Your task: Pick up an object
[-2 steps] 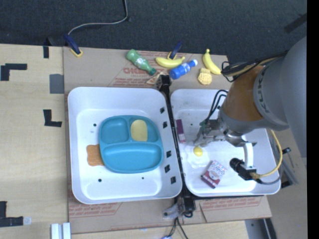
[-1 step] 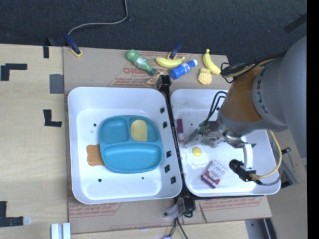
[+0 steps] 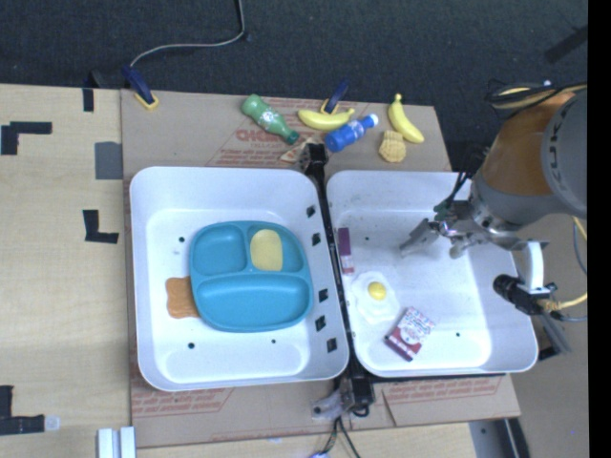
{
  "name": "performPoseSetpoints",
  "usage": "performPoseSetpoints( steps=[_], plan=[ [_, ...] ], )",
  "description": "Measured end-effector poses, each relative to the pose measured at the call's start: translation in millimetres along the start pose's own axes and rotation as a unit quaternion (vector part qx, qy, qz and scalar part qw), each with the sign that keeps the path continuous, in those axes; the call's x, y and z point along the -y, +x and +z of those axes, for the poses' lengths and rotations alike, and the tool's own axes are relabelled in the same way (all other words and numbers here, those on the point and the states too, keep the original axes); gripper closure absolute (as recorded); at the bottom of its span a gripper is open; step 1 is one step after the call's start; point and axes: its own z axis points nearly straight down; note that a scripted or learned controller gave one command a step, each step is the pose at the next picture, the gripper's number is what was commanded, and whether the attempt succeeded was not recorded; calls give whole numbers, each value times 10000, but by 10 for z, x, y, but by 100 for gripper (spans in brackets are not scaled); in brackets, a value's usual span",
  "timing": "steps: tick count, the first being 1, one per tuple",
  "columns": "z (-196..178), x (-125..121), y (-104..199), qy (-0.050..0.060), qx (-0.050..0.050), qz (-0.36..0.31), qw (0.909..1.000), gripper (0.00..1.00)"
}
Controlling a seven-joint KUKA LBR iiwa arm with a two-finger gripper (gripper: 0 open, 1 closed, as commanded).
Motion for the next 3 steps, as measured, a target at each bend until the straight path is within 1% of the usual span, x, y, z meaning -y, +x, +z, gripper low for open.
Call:
performPoseSetpoints(
  steps=[1, 2, 3],
  plan=[
    [-51, 331, 554, 9, -13, -14, 10000, 0],
    [489, 738, 493, 26, -17, -4, 10000, 0],
    [-823, 873, 78, -9, 0, -2, 10000, 0]
  ],
)
